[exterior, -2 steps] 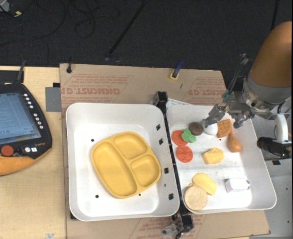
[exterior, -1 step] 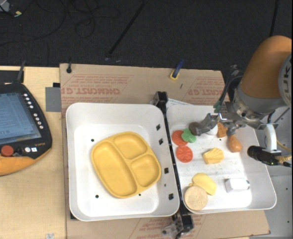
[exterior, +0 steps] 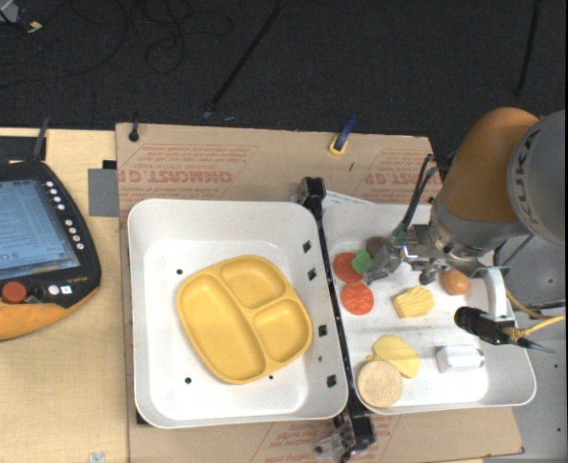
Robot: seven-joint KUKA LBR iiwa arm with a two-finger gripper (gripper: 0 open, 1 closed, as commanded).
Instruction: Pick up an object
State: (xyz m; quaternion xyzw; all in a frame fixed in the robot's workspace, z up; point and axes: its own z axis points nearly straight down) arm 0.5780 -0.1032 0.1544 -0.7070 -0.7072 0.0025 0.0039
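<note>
Tool (exterior: pixel 385 258): end unit of the grey arm (exterior: pixel 491 162), set low over the far left part of the right bin (exterior: pixel 500 392). State: apart or together cannot be told from this slant; nothing is visibly clamped in it.

Nearest item: small green piece (exterior: pixel 364 258), touching or just beside the tool tip; which of the two cannot be told. Judged the likeliest candidate for the pick.

Adjacent items, right bin:
- red round toy (exterior: pixel 344 266), just beside the green piece, near the bin's left wall
- second red round toy (exterior: pixel 358 299), just nearer the camera
- yellow ridged wedge (exterior: pixel 414 303), near the tool, apart from the red pair
- small orange ball (exterior: pixel 454 281), under the wrist
- pale yellow curved piece (exterior: pixel 396 353), touching a tan round disc (exterior: pixel 380 382) at the near wall
- grey-white block (exterior: pixel 459 359), well apart from the tool

Handling note (judgement): the green piece and the red toys are crowded together against the wall. A clean pick calls for centring on one item alone, closing across its narrow side, and lifting straight up so the neighbours are not dragged along. The round toys may roll out of a pinch.

Further out:
- left bin (exterior: pixel 168 239), holding a yellow three-compartment plate (exterior: pixel 243 316)
- cardboard sheet (exterior: pixel 216 167) under both bins
- desk (exterior: pixel 33 394), bearing a teach pendant (exterior: pixel 28 249) at far left
</note>
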